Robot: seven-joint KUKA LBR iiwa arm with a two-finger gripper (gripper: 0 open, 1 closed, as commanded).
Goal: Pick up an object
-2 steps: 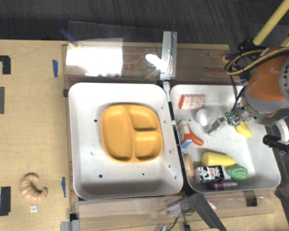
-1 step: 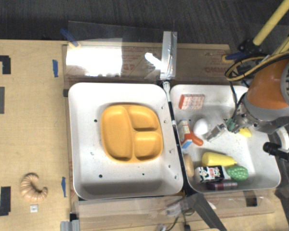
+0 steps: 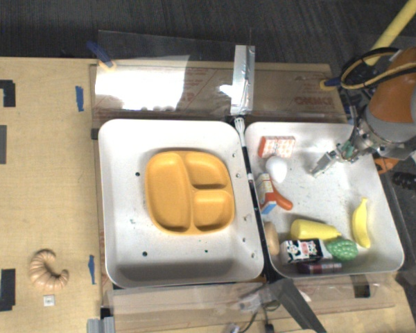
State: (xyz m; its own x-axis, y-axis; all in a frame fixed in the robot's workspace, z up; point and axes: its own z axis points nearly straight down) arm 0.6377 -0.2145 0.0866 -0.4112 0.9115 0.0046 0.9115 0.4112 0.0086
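Where the bench (image 3: 35, 207) runs out to its left edge, you have bare tan board with black corner marks, strips of blue tape, and a pale curled croissant-shaped toy (image 3: 48, 269) near the front left corner, with a small white tag just in front of it. Beyond the back edge lies dark grey carpet (image 3: 194, 5). A sheet of clear plastic (image 3: 145, 82) catches glare behind the left bin (image 3: 118, 151), and an upright metal bracket (image 3: 243, 78) stands at the back where the two bins meet.

The left bin carries a yellow divided tray (image 3: 189, 189) in its middle, one long compartment on the left and two smaller ones on the right.

In the right bin (image 3: 333, 200), you see a small red and white box (image 3: 277, 146) near the back left corner, a white egg (image 3: 276, 169) just in front of it, and an orange and blue piece (image 3: 274, 200) along the left wall. Along the front edge sit a yellow block (image 3: 312, 229), a black and white carton (image 3: 304, 250), and a green knobbly thing (image 3: 341, 248). A banana (image 3: 360, 222) lies by the right wall.

Your gripper (image 3: 326, 161) hangs over the back of the right bin, apart from every object, on bare white floor. Its fingers (image 3: 319, 165) point left with nothing between them; you cannot tell from here whether they are apart or together. The arm (image 3: 395, 109) enters at the right edge with its orange band, and yellow and black cables (image 3: 395, 26) trail behind.
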